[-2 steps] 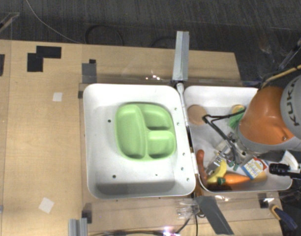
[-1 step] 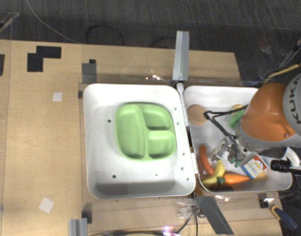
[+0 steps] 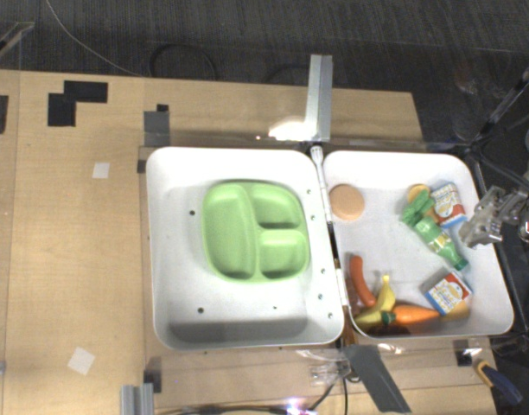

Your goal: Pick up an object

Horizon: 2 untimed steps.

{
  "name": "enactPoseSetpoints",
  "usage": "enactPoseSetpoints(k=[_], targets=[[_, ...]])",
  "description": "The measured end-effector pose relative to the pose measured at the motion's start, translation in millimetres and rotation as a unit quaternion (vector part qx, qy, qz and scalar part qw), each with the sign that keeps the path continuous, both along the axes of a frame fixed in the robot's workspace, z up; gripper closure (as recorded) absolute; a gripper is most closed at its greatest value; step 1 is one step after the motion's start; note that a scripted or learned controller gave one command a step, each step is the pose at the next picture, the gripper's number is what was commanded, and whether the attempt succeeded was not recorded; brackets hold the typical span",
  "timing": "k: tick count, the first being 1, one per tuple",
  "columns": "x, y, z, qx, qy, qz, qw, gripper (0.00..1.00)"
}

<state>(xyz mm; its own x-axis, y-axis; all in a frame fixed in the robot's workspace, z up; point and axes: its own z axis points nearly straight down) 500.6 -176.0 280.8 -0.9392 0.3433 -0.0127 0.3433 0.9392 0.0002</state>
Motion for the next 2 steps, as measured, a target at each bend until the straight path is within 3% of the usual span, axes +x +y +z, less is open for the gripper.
enactPoseSetpoints(k=[1, 2], targets=[[18, -30, -74, 0.0012, 0.004, 0.102, 0.9948, 1.00], [30, -29, -114, -0.0004, 0.004, 0.327, 0.9451, 1.00]])
